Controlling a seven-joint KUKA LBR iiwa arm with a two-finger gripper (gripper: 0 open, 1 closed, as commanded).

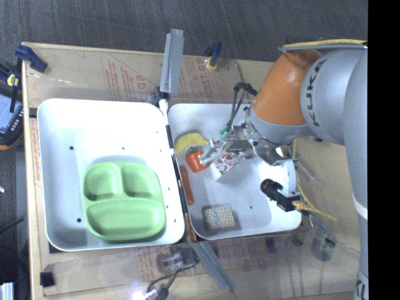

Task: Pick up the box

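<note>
The claw is closed on the box, a small printed carton in the right bin, beside the orange item and yellow item. Lift straight up, slowly — the hold looks to be near one end (the carton may pivot). The box sits tilted, its long axis running from upper right to lower left — lower end toward the bin floor.

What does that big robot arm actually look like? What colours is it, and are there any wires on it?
The arm is bulky and rounded, with smooth grey shells and a wide orange band above the wrist. Thin dark cables loop beside the wrist. At its end sits a small metal gripper, silver-grey with slim parts, much narrower than the arm.
</note>
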